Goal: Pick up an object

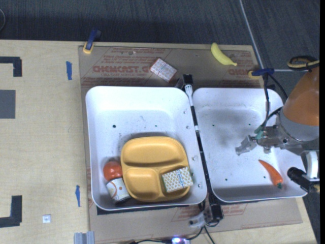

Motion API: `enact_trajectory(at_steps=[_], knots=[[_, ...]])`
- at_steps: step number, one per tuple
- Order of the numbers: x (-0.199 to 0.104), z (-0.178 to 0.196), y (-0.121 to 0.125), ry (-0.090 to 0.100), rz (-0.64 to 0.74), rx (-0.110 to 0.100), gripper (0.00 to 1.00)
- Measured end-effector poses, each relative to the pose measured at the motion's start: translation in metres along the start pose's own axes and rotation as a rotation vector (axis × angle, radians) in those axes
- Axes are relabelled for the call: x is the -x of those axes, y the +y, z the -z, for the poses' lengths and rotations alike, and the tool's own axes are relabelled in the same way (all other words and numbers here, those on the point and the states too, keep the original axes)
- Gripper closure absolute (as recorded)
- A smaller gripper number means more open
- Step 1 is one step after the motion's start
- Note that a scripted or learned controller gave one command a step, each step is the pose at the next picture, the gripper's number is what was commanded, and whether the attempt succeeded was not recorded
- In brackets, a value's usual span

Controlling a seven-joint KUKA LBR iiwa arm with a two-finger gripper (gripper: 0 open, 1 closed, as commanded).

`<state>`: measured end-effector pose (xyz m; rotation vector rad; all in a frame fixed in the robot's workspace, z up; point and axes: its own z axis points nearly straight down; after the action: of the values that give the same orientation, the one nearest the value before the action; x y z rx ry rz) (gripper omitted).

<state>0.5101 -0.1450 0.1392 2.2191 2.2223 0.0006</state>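
arm (304, 108): I see a grey body with a broad orange band at right of frame | wrist: grey-silver housing, dark cables looping over it | gripper (247, 145): small, pale metallic grey | I spot a teal fleck near its base

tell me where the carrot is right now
In the camera view the carrot lies in the right bin, near its lower right corner, just below and right of the gripper.
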Motion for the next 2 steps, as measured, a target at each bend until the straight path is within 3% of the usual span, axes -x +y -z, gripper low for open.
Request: enact_trajectory(at_steps=[1,2], knots=[[-0.0433,-0.0529,-0.0291,0.0,0.0,0.005,0.0],[-0.0528,-0.0532,-0.029,-0.001,-0.001,0.004,0.0]])
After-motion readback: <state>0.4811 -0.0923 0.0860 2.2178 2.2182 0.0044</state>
